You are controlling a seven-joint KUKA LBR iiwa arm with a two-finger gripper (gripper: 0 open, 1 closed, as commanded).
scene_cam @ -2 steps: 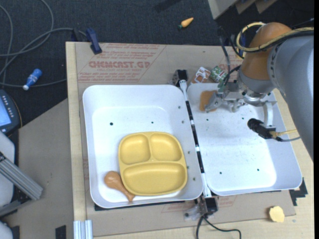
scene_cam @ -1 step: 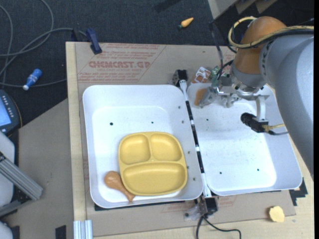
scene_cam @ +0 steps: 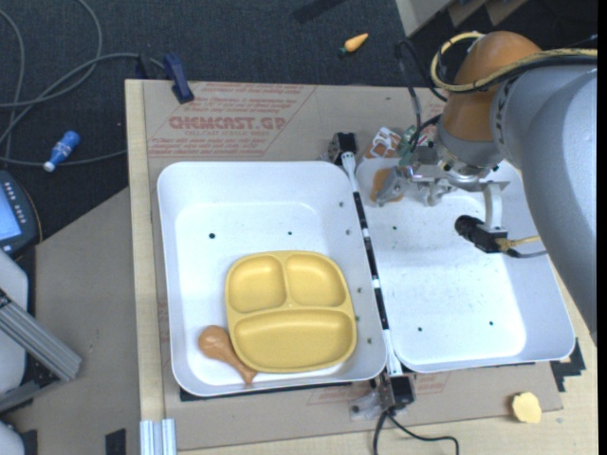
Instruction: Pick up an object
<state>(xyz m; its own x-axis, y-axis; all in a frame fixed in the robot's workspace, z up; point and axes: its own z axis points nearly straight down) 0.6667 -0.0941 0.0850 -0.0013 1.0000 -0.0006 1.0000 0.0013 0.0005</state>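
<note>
A yellow divided plate [scene_cam: 289, 309] lies in the left bin [scene_cam: 190, 207]. A tan drumstick-shaped toy [scene_cam: 224, 347] rests against the plate's lower left side. My gripper [scene_cam: 420, 184] is low over the far left corner of the right bin [scene_cam: 455, 301], under the orange wrist band. A small brown object [scene_cam: 383, 184] sits just left of the gripper, close to or touching it. A small white and orange item [scene_cam: 384, 142] lies at the bin's far rim behind it. The wrist hides what is under the gripper.
A black part with a cable [scene_cam: 479, 233] hangs off the wrist over the right bin. A yellow chunk [scene_cam: 524, 407] lies on the bench at the front right. A blue clip [scene_cam: 177, 78] sits at the cardboard's far left corner. Cables and a blue bottle [scene_cam: 62, 148] lie on the floor.
</note>
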